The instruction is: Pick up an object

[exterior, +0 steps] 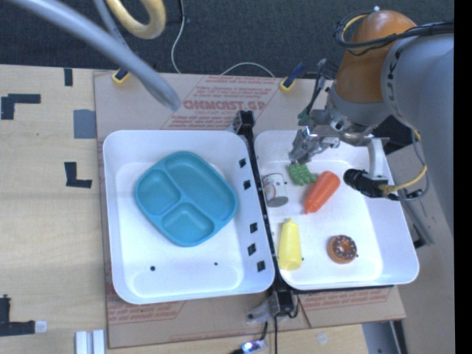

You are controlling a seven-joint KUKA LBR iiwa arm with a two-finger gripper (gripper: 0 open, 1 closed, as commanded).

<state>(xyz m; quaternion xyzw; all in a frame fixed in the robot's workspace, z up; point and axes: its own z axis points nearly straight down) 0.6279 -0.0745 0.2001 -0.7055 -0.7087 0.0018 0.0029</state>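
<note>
The right bin (391, 234) holds an orange carrot (321, 190) with a green leafy top (300, 173), a yellow corn-like piece (290, 245), a brown doughnut (341, 248) and a small silver can (276, 189). My gripper (304, 147) hangs at the back of that bin, just above and behind the carrot's green top. Nothing shows between its fingers.
In the left bin (122, 198) lies a blue divided plate (186, 196). A black divider (253, 198) runs between the bins. A grey tube (96, 32) and a yellow loop (136, 2) hang over the back left. A black fitting (365, 181) sticks out beside the carrot.
</note>
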